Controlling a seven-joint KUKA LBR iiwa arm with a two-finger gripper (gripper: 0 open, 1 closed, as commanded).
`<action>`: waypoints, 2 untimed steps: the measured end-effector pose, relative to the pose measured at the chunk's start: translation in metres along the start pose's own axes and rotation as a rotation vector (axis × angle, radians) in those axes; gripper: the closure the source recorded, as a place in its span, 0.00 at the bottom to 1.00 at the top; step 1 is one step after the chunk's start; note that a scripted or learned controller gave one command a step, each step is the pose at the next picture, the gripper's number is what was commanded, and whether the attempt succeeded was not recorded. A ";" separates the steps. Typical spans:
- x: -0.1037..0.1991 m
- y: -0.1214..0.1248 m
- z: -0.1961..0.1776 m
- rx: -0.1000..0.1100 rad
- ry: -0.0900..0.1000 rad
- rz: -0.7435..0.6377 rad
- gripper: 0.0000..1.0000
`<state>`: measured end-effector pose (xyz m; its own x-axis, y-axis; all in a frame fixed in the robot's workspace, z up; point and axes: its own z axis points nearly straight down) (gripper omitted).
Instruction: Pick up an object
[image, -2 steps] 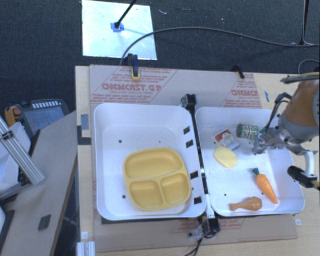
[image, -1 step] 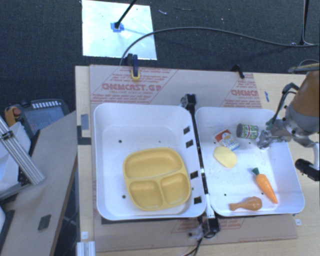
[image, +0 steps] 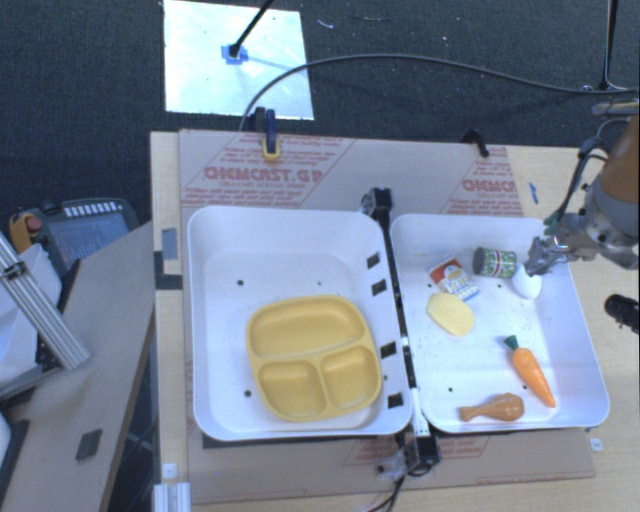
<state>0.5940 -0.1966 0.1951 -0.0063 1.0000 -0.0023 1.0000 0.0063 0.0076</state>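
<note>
Small, smooth white egg (image: 526, 285), at right edge of right bin (image: 590, 385), mid-right of frame, beside green can (image: 494, 262). Gripper (image: 546, 253) just above, touching or nearly so; spread or pressed together, cannot tell. Lower down: carrot (image: 531, 371), drumstick (image: 492, 408). Yellow tray (image: 312, 355) in left bin (image: 215, 300).

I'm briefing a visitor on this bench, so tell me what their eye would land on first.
The yellow divided tray stands out first, lying alone in the left bin. Next come the small toy foods scattered in the right bin: an orange carrot, a brown drumstick and a green can. The gripper sits at that bin's far right edge, by a white egg.
</note>
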 end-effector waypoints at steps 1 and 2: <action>0.000 0.002 -0.042 0.002 0.001 0.001 1.00; 0.043 -0.003 -0.038 0.007 0.003 -0.001 1.00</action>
<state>0.5903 -0.1534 0.2327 -0.0077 1.0000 0.0003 1.0000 0.0077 0.0008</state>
